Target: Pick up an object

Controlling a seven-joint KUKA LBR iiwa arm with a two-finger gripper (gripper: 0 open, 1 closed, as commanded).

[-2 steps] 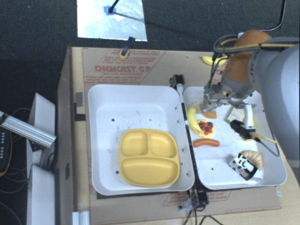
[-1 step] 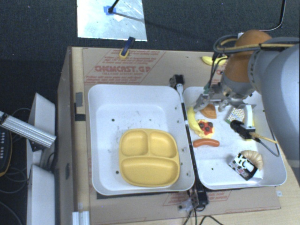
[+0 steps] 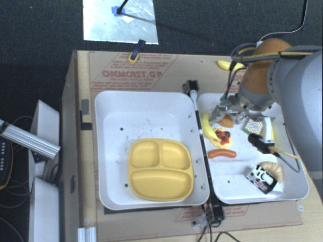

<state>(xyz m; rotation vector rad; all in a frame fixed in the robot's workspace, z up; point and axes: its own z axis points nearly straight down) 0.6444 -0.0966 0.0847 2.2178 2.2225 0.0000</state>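
Single fixed camera, mounted above the table (image 3: 126, 69), looking down at a slant. Both white bins fall inside the frame: the left bin (image 3: 108, 135) near centre, the right bin (image 3: 292, 185) toward 4 o'clock. The arm (image 3: 298, 79) enters from 3 o'clock. Dark floor (image 3: 35, 34) shows from 9 to 12 o'clock. Range is moderate; the table's far edge lies toward 12 o'clock.
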